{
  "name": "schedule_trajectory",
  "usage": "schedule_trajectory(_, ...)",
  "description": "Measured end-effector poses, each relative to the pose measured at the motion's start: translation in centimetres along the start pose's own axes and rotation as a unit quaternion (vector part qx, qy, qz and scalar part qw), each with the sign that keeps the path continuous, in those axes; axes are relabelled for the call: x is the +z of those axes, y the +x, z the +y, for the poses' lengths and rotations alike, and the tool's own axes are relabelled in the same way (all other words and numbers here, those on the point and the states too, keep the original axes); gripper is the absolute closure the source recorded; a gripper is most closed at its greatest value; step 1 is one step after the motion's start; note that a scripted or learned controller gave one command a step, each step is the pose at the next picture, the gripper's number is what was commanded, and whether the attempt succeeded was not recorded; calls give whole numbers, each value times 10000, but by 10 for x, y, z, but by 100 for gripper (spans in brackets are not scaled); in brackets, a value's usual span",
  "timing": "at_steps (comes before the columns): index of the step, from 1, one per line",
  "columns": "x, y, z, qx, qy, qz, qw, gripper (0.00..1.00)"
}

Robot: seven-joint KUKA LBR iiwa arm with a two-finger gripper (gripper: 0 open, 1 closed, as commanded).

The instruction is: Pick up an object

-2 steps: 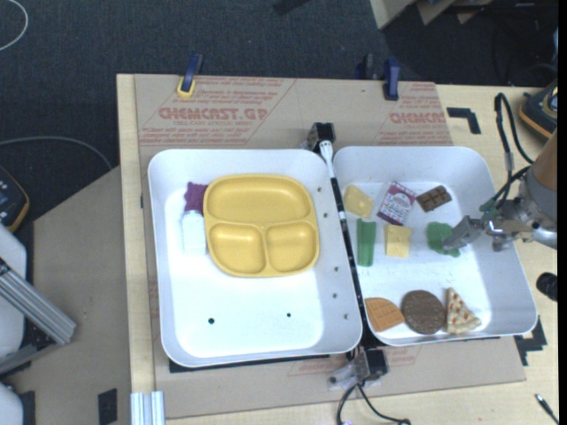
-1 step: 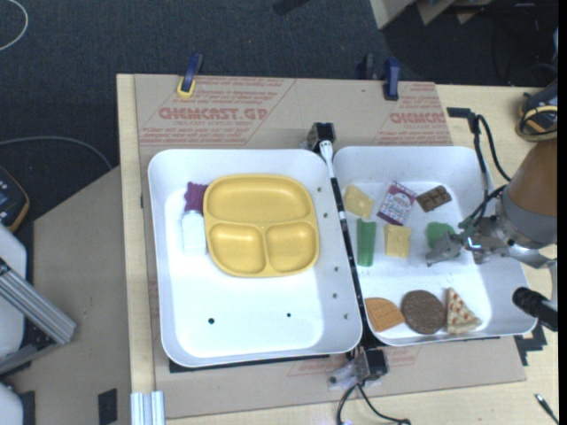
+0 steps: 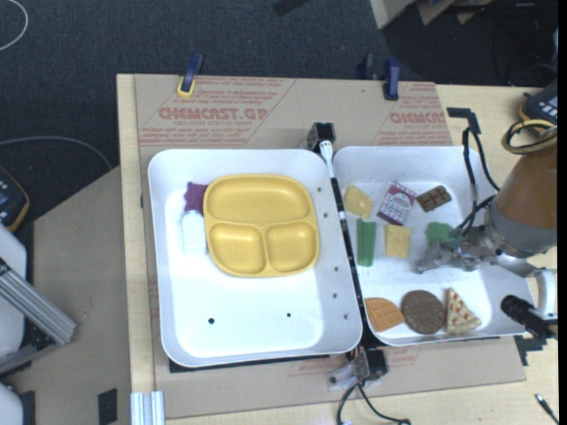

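My pincer (image 3: 431,257) hangs low in the right white bin (image 3: 381,161); its grip state I cannot tell. The small green block (image 3: 438,232) sits just beside it; I should centre over it before clenching.

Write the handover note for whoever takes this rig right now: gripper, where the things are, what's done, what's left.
Gripper: low in the right bin, beside the green block; nothing seen between its fingers.
Right bin: yellow wedge, green stick, pale yellow square, purple packet, brown bar, round cookie, orange waffle, pizza slice.
Left bin: yellow divided plate, with a purple item and a white item at its left.
Done: the reach into the bin. Left: grasp one object and lift it.
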State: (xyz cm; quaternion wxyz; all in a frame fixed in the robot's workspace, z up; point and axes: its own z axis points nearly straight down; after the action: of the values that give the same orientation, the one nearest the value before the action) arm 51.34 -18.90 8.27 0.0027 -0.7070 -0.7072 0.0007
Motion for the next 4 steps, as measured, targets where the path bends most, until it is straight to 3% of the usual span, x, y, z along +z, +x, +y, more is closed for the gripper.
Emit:
schedule_trajectory(1,-12,-1,1,8,-25,-13,10000,100)
schedule_trajectory(3,-122,-11,22,-4,-68,-34,10000,100)
schedule_trajectory(4,-144,-11,23,-6,-54,-29,10000,100)
